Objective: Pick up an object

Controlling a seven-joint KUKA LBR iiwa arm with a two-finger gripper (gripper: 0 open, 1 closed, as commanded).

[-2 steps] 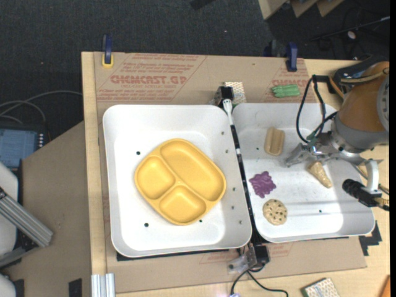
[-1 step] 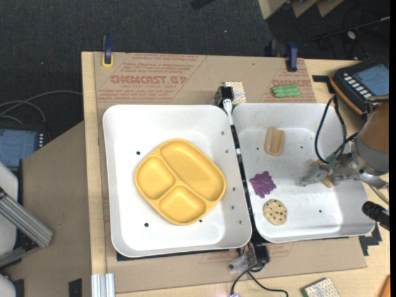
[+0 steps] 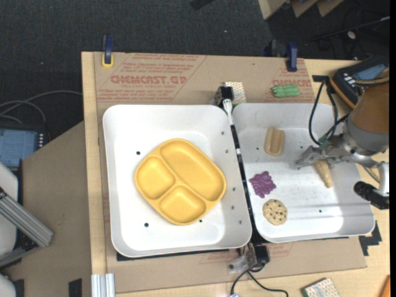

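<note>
My gripper [image 3: 314, 158] hangs low over the right part of the right bin [image 3: 346, 224], reaching in from the right below the orange band of the arm [image 3: 374, 113]. A tan cone-shaped piece [image 3: 325, 174] lies right beside and partly under it, its upper end hidden by the gripper. Whether they touch is unclear. Farther left in the same bin lie a tan bread-like roll [image 3: 274, 141], a purple lump [image 3: 262, 182] and a round cookie [image 3: 275, 212].
The left bin [image 3: 117, 166] holds a yellow divided plate [image 3: 179, 180]. A green object [image 3: 285, 91] lies on the cardboard behind the right bin. Black cables [image 3: 317, 119] hang over the right bin near the arm. A blue clamp [image 3: 291, 56] holds the board's back edge.
</note>
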